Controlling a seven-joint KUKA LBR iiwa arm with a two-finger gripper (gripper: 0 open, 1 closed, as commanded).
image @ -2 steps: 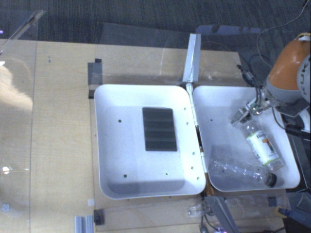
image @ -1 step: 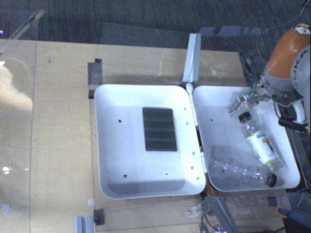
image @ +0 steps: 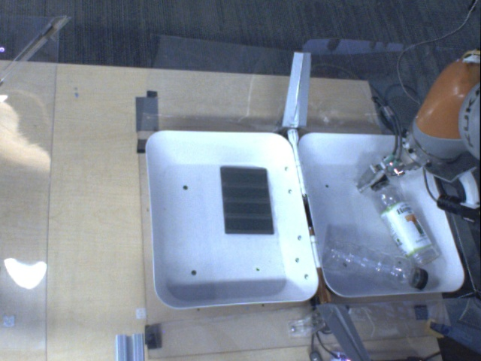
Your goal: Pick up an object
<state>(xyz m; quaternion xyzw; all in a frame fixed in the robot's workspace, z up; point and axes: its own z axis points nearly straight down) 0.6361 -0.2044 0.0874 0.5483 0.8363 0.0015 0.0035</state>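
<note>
Clear plastic bottle (image: 404,228) with white label lies diagonal near right bin's (image: 331,164) right wall, gripper (image: 378,175) hovers just above its upper end, grip state unclear, holding nothing; best drop lower, pinch across the narrow body.

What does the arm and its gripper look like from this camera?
The arm shows a rounded orange band above grey and white wrist parts. Black cables run beside it. The gripper is small, metallic silver, with a tiny red spot near its tip.
</note>
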